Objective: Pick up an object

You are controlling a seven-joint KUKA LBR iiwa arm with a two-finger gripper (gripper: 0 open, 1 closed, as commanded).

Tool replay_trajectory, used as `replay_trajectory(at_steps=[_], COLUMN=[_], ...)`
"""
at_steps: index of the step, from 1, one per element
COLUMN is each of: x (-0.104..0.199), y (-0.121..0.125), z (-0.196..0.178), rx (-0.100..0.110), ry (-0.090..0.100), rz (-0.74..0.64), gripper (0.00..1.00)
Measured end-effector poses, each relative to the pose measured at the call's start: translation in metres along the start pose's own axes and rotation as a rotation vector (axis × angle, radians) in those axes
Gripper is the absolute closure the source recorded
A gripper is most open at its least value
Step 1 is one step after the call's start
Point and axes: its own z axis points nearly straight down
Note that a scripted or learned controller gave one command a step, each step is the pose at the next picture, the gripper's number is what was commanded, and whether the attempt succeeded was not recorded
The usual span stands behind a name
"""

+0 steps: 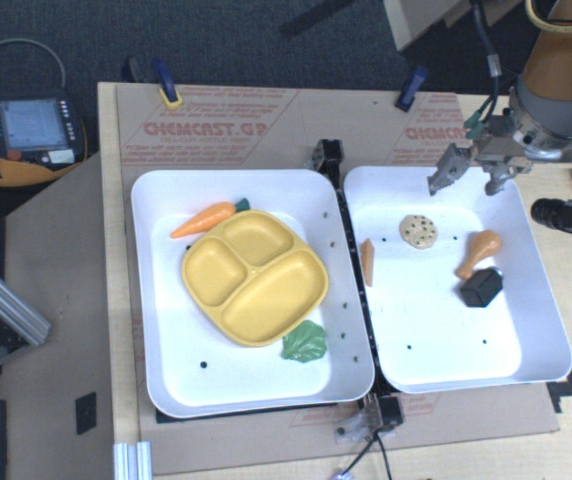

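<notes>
My gripper hangs over the back rim of the right bin, open, with nothing between its fingers. In that bin, below the gripper, lies a round chocolate-chip cookie. To the right of the cookie rests an orange-brown drumstick-shaped piece, and a black block sits just in front of it. A small orange stick lies against the bin's left wall.
The left bin holds a yellow divided plate, a carrot at its back left and a green leaf at its front. A black clamp stands between the bins at the back.
</notes>
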Motion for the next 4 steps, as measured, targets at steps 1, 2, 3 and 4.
replay_trajectory(at_steps=[1, 2, 3, 4], x=[0.000, 0.004, 0.005, 0.005], y=[0.002, 0.000, 0.005, 0.005], z=[-0.006, 0.057, 0.117, 0.165], rx=[-0.012, -0.003, -0.008, -0.007], ry=[-0.002, 0.000, -0.001, -0.002], rz=[-0.002, -0.002, -0.002, -0.002], gripper=[0.00, 0.00, 0.00, 0.00])
